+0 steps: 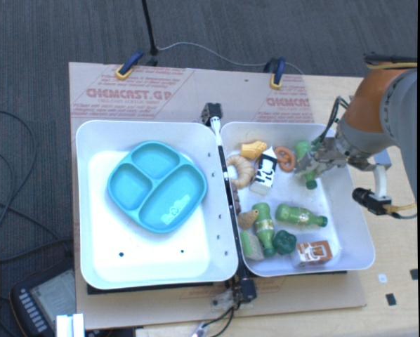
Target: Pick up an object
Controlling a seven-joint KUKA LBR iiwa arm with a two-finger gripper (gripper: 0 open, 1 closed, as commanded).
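While the gripper (pixel 312 161) hung low in the right bin (pixel 350 209), no pickup was finished.
It sat over a small green piece (pixel 310 182) near the bin's far right side, beside an orange ring (pixel 286 158). Nothing was plainly lifted, so the grasp and raise were judged left to do. Whether the jaws were apart or together could not be told. The blue plate (pixel 157 186) lay in the left bin (pixel 105 258).
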